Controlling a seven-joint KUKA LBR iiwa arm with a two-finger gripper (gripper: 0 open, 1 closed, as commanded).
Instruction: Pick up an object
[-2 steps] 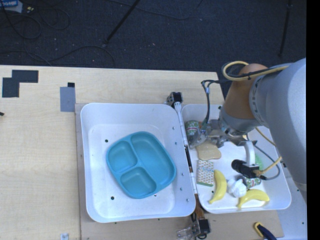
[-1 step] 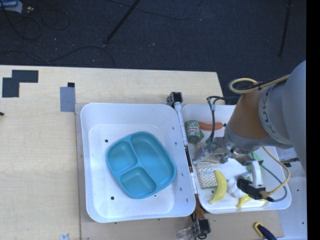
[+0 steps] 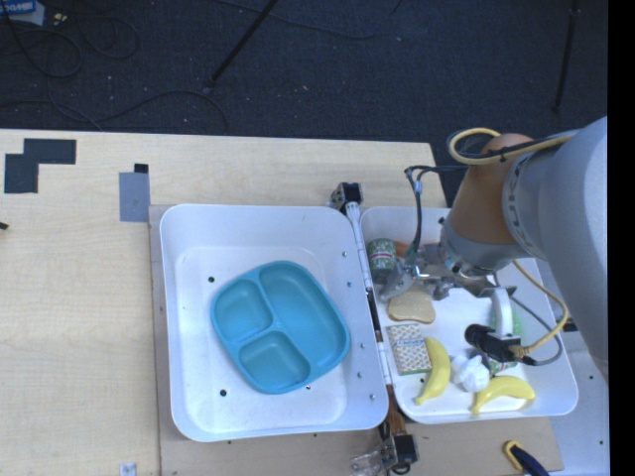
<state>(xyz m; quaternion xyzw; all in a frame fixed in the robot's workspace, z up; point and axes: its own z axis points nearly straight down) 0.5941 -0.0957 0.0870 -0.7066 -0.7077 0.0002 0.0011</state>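
My grey arm with its orange band (image 3: 516,206) looms closest to the lens, and I'm down over the right white bin (image 3: 556,390). My gripper (image 3: 422,276) sits just above the flat tan cookie-shaped piece (image 3: 411,309); how it's set, I cannot tell. Crowding that cookie: green can (image 3: 382,255), two yellow bananas (image 3: 435,370), patterned card (image 3: 406,347). Divided blue plate (image 3: 278,326) lies well apart, in the left bin.

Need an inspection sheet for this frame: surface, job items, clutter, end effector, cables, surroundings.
Surface: wooden bench bearing left bin and right bin.
Job's things: right bin holds two bananas, a can, a tan flat piece, a patterned packet.
Clutter: blue divided plate in left bin.
Grippers: end effector low over right bin, fingers unclear.
Cables: yellow loop on arm; black cables on floor.
Surroundings: dark carpet.
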